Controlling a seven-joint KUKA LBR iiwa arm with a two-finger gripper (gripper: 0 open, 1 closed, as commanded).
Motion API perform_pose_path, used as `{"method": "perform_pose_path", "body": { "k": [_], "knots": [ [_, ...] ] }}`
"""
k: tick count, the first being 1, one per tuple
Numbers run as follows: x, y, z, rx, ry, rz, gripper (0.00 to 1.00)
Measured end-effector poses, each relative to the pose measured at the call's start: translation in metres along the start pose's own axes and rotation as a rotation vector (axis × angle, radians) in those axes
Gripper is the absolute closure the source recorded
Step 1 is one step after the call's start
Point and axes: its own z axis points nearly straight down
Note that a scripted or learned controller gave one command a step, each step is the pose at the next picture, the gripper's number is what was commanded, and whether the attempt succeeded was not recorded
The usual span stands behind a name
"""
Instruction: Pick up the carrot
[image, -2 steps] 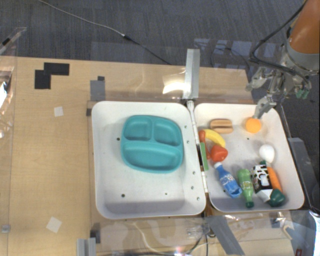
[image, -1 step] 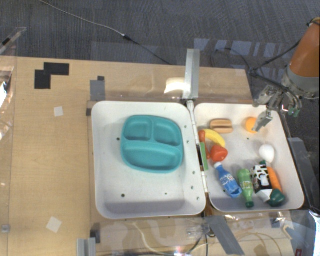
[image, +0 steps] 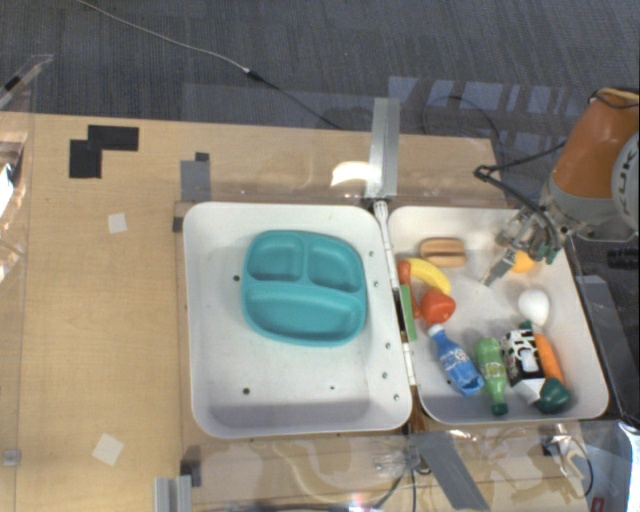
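Closest to the camera, in the near right corner of the right-hand shallow white bin (image: 577, 322), lies the slim orange plastic carrot (image: 548, 358). Its dark green leafy top points at the bin's near wall. It is pressed along the side of a black-and-white carton (image: 519, 352) on its left, and the bin's right wall is just beside it on the other side. Left of the carton come a green plastic bottle (image: 491, 372) and a blue plastic bottle (image: 457, 362). A white egg (image: 533, 303) sits a little farther back.

The grey two-finger gripper (image: 517, 255) hangs over the far part of the same bin, well apart from the carrot. A small round orange-yellow piece (image: 522, 263) lies right at its tip. Whether the pincer is wide or narrow, or has that piece in it, I cannot tell from this view.

The main risk, as I judge it, is taking the wrong orange thing. The small piece under the gripper is of a similar colour and much handier. A second risk is the tight spot: with the carton touching one side and the wall close on the other, a descent could land on the carton or scrape the wall. The smooth tapered carrot could also squirt out toward the corner, or the egg could be knocked on the way across.
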Motion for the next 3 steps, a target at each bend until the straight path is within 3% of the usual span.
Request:
{"method": "perform_pose_path", "body": {
  "k": [2,3],
  "knots": [
    [0.0013,0.0035,0.0107,-0.002,0.009,0.266,0.0],
    [-0.0022,0.0013,0.0107,0.006,0.013,0.193,0.0]
  ]
}}
